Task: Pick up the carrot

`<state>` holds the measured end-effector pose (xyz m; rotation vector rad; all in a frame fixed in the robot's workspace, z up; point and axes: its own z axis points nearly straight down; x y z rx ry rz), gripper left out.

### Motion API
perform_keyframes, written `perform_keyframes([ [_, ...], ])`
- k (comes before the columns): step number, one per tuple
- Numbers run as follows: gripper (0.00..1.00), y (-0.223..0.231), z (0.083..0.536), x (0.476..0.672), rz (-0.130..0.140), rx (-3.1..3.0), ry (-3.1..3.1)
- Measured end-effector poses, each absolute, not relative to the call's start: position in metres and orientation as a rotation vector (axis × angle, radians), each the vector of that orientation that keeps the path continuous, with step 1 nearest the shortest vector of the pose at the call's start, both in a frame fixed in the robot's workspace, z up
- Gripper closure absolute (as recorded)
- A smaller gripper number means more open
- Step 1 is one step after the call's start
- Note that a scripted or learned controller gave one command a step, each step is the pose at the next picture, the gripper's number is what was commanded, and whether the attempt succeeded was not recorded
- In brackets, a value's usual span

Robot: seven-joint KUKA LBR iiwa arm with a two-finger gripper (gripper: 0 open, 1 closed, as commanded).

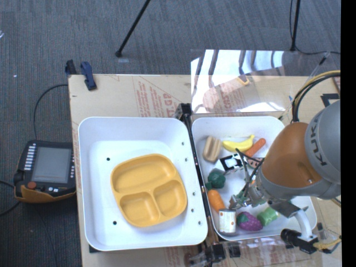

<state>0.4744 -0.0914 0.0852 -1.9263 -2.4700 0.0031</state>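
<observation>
Tool (243, 196) low over right bin (278, 122), beside carrot (216, 199)

Yellow three-compartment plate (148, 196) in the left bin (89, 204). Right of that plate, in the neighbouring bin (272, 121): banana (238, 144), tan bread-like piece (211, 148), dark green vegetable (216, 178), small can (227, 222), purple grapes (250, 221) and a light green piece (267, 216) (kind unclear). Far left of the plate, a teach pendant (47, 170) on the floor.
</observation>
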Motion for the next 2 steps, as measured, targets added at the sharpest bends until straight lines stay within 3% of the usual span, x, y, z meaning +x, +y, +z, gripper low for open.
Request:
perform_keyframes([
  [1,1.0,-0.0218,0.1892,0.4878,-0.007,-2.11,-2.325],
  [2,0.0,-0.0238,0.1859,0.4856,0.005,-2.11,-2.318],
])
